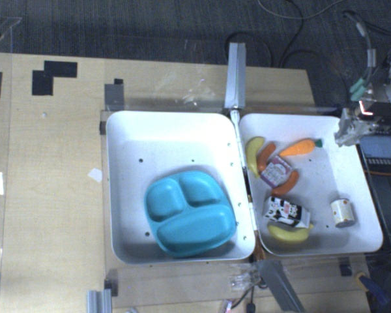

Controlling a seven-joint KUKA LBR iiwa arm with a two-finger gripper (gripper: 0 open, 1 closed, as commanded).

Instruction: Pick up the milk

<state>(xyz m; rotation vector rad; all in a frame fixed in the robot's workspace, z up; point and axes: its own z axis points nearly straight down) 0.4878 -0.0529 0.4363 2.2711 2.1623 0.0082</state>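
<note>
**Milk lies low in the right bin, gripper far above it**

Your milk carton (287,212) lies on its side, long axis across, touching a banana (289,233). The gripper (352,130) hangs beyond the right bin (362,194)'s far right corner; whether it is wide or narrow, you cannot tell.

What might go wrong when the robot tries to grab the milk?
The milk lies flat, touching a banana, so the tool might nudge or grab the banana instead. Sausages and a purple packet crowd just above it, leaving little room. The tool sits at the bin's far corner, so it must travel over that clutter.
</note>
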